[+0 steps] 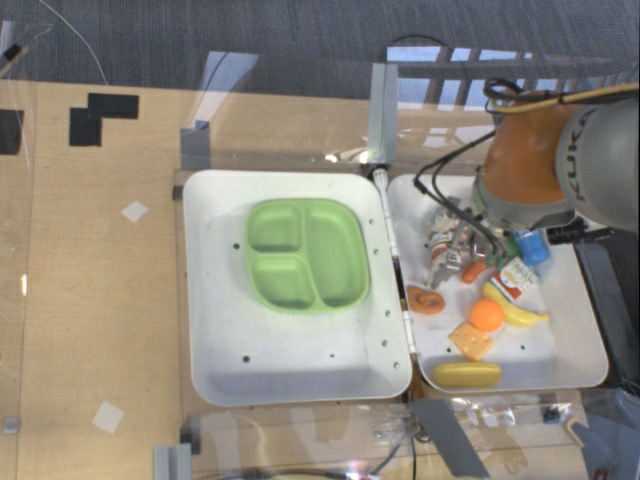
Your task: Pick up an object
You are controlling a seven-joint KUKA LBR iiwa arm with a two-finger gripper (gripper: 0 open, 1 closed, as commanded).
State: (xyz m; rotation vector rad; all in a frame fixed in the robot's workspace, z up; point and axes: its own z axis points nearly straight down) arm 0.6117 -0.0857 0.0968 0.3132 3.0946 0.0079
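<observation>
You are looking down at a slant on a wooden desk (90,298) that carries two shallow white bins side by side.

Nearest you, at 5 o'clock, the right bin (590,353) holds a cluster of small toy foods. A yellow oblong piece (466,374) lies against its near wall. Just beyond it sits a tan cracker-like square (472,342), touching an orange ball (487,314). A yellow banana (516,307) curves beside the ball at its 3 o'clock. A round reddish slice (427,302) lies near the bin's left wall, at the ball's 9 o'clock.

At 7 o'clock, the left bin (230,358) holds a light green divided plate (305,254) with three compartments, resting near the bin's middle.

Farther back in the right bin, a small red and white packet (515,277) lies by a blue object (533,247), partly hidden under the arm.

The claw (455,251) hangs low over the far left part of the right bin, close above the reddish slice and well apart from the plate. Its metal parts blur together, so you cannot tell how the claw is set, and nothing is seen in it. The grey arm (610,163), with its orange band (525,153), reaches in from 3 o'clock, and black cables (445,163) loop beside it.

Farthest away, at 10 o'clock, black shapes (100,116) mark the desk.
</observation>
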